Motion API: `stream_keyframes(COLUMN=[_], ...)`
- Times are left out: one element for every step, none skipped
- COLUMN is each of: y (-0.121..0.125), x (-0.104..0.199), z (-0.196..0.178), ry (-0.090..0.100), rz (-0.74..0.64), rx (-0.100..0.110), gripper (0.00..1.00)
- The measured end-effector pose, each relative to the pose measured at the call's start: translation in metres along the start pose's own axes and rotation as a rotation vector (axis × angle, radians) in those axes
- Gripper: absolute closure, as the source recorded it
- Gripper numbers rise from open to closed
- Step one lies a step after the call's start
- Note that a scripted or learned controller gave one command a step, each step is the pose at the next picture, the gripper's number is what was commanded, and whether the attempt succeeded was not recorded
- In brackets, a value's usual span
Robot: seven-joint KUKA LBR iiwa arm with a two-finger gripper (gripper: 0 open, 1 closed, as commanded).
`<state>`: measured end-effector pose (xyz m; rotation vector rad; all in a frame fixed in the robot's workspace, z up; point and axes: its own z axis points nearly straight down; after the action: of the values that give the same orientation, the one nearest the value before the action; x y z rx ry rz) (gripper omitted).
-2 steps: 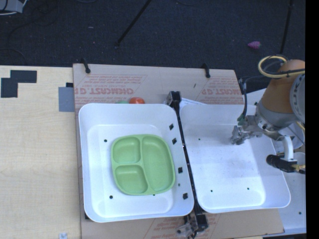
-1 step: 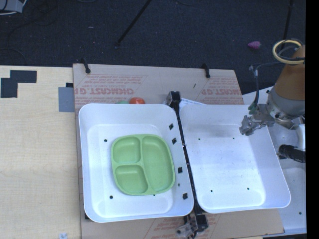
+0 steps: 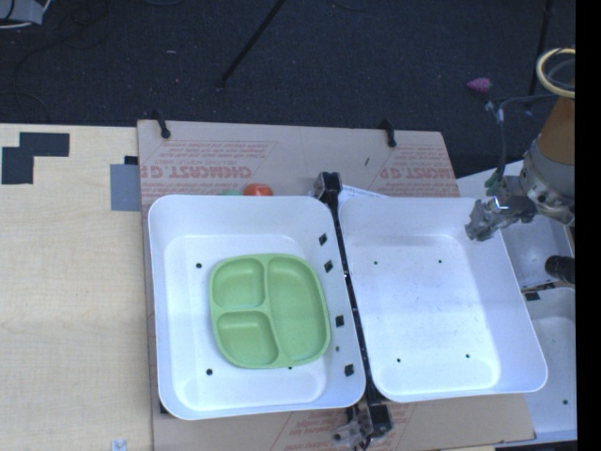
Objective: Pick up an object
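Camera view: my hand [image 3: 481, 222] hangs at the far right rim of the right bin [image 3: 512, 346], above its upper corner; whether it is spread or pressed together I cannot tell. The one object within reach, a green divided plate [image 3: 269, 310], lies flat in the left bin [image 3: 178, 383], well apart from my hand. I judge no grasp has begun; the plate's low rim offers little purchase.

I can read red print on the flat brown cardboard sheet [image 3: 282, 163] behind the two white bins; it is upside down, apparently "CHEMCRZT, G.P", repeated at right but partly illegible.
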<state>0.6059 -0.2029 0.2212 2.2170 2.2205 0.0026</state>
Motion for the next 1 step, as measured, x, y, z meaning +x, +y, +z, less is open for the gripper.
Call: stream_keyframes(y=[-0.0121], x=[0.0508], z=[-0.0066], ry=[0.004], rz=[-0.002], rx=[0.006], gripper=[1.00])
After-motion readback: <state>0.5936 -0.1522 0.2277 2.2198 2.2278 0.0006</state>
